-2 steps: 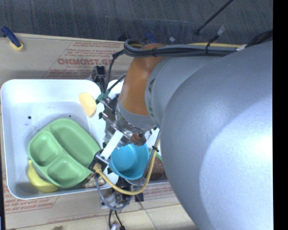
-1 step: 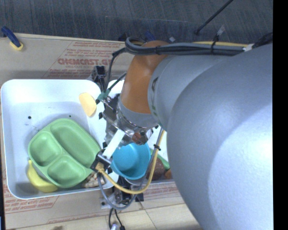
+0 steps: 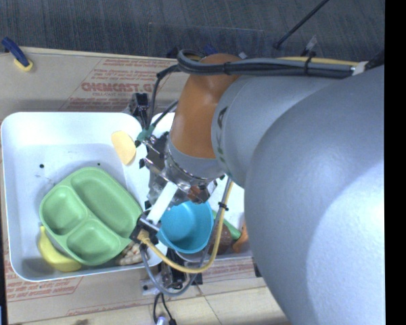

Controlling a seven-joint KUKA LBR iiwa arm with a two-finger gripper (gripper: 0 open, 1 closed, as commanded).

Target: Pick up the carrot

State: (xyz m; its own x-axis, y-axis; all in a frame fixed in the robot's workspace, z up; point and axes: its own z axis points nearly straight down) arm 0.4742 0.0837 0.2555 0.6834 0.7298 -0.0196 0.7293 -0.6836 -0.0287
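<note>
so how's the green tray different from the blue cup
The green tray is wide, flat and split into compartments; the blue cup is round, deep and undivided. The tray lies tilted in the left bin in clear view; the cup sits in the other bin, under the arm. Both look like smooth plastic.

Even overhead light, soft shadows, slight blur
</note>
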